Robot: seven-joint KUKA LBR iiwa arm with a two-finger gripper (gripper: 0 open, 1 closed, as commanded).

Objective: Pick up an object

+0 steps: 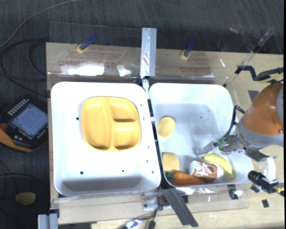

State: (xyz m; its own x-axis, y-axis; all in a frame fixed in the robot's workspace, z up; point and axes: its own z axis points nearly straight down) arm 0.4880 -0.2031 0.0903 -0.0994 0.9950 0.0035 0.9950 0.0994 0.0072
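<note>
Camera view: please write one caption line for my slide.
Gripper low in the right bin above a banana; yellow tray in the left bin.

No text can be read with certainty. Faint reddish printing is seen on the two clear plastic sheets (88,61) taped to the counter behind the bins, but its letters are too blurred to be made out. A red and white label is borne by the small packet (206,170) in the right bin, and its wording is likewise illegible.
</note>
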